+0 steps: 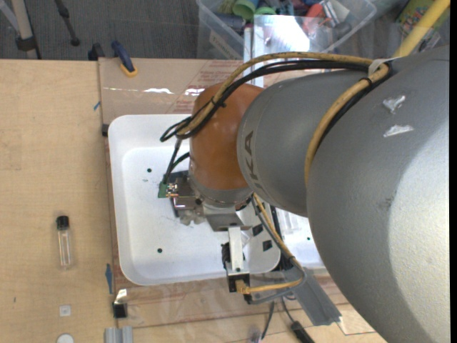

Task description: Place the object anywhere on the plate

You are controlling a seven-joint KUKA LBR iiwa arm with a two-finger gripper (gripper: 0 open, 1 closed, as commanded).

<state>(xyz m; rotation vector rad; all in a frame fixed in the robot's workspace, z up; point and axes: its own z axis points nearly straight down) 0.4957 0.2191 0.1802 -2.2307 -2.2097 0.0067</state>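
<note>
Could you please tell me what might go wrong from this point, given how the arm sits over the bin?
1. The large grey arm covers much of the shallow white bin, so a failed placement could go unseen.
2. The loose black and yellow cables looping by the orange band might snag.
3. The small clear vial lying on the wooden bench could roll.

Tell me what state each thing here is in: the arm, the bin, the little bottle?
Grey arm with orange band: reaching in over the bin, hiding much of it.
Shallow white bin: flat on the bench, left part bare.
Small clear vial with black cap: lying on the wooden bench, left of the bin.
Clear plastic tub of coloured items: open-topped, full.
</note>
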